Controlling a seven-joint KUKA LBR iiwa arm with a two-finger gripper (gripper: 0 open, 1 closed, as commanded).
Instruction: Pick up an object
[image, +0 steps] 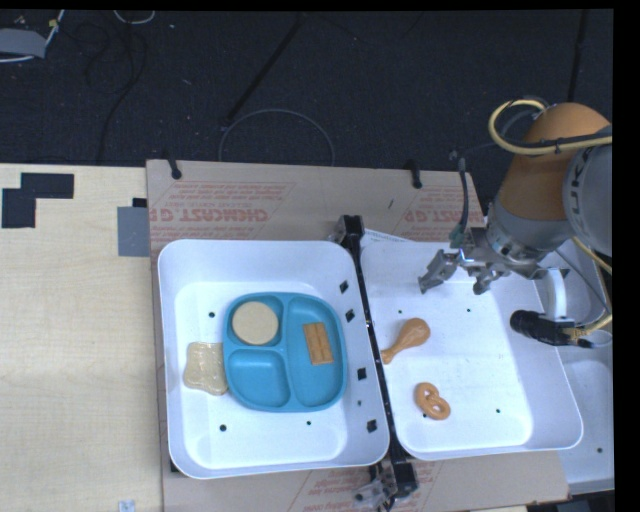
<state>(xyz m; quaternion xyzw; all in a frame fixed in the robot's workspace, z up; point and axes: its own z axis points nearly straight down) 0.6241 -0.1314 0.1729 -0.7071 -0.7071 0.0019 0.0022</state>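
Over the right bin (555, 425), the gripper (458, 277) is hanging with fingers spread, pinching nothing; the drumstick (405, 339) and pretzel (432, 401) are lying below it, while the arm's upper part is running off frame.

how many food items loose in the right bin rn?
2. A drumstick lies near the bin's left wall, mid-bin. A pretzel lies below it, toward the near edge. The gripper hovers above both; nothing looks hidden.

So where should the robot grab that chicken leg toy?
Probably the thin handle end of the tan plastic drumstick, coming straight down from above. It lies flat on the right white bin floor, narrow end pointing lower-left, so the gripper should close across that narrow part.
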